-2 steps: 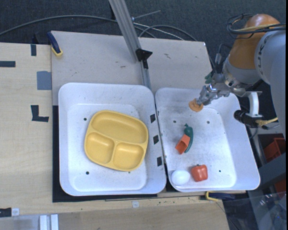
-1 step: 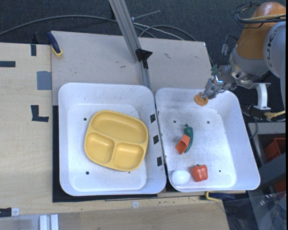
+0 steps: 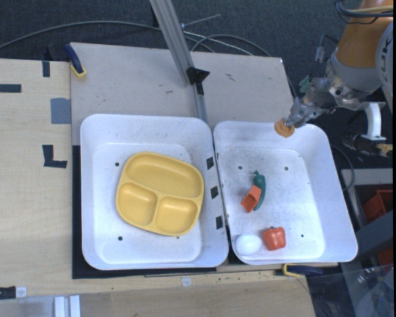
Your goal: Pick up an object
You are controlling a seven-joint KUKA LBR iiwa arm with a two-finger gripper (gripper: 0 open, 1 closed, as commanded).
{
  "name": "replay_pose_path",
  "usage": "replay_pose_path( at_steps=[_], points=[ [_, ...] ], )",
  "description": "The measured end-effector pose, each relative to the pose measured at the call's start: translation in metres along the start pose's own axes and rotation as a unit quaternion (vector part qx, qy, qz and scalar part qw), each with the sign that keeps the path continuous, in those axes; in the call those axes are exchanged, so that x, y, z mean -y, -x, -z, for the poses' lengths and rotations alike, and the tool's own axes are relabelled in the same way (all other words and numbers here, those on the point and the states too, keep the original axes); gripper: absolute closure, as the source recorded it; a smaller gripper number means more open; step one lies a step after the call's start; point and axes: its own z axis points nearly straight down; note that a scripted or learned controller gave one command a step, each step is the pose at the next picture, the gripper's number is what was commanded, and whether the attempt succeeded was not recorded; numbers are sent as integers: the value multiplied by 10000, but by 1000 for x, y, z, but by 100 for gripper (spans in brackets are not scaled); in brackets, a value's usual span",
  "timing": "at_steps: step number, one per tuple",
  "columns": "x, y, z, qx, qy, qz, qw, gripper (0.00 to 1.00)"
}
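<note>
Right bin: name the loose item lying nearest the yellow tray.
The white ball in the right bin's near-left corner; the red pepper and orange-green piece lie farther right.

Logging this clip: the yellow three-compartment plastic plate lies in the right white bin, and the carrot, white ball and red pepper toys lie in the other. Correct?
Wrong bin: the camera view shows the yellow three-compartment plastic plate in the left white bin; the toys lie in the other.

One fixed camera looks down at a slant from above the bench point(image 3: 152, 78), far enough to take in both white bins point(image 3: 92, 197); the arm point(image 3: 363, 38) enters at two o'clock.
</note>
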Motion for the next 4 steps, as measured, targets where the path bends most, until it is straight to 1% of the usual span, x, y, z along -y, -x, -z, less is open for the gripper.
replay_pose_path(
  at_steps=[1,2,3,4],
  points=[
    [12,-57,-13,-9,-28,21,10000,100],
    [29,-118,-12,-13,-32,27,10000,100],
    [34,-174,-7,-13,-27,28,10000,100],
    [46,-220,-22,-3,-38,21,10000,100]
  ],
)
